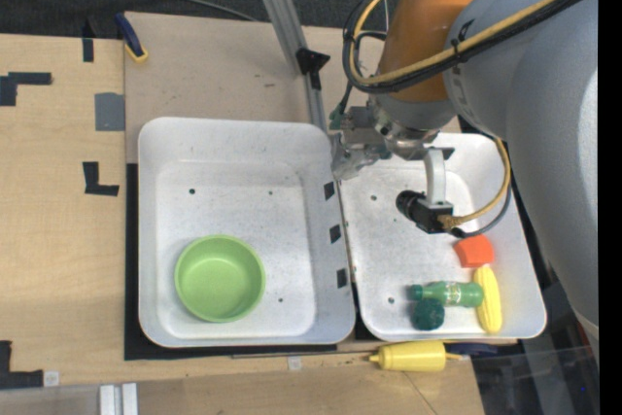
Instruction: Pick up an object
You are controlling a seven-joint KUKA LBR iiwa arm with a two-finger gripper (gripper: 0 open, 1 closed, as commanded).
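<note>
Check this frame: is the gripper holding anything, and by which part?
Nothing visibly held: the gripper hangs over the right bin's upper-left corner, apart from the orange block.

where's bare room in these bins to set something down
The left bin is bare across its far half and right side; the green bowl sits in its near left corner. In the right bin, bare floor runs down its left side between the gripper and the green bottle. Its near right corner is crowded: orange block, yellow object, dark green piece.
</note>
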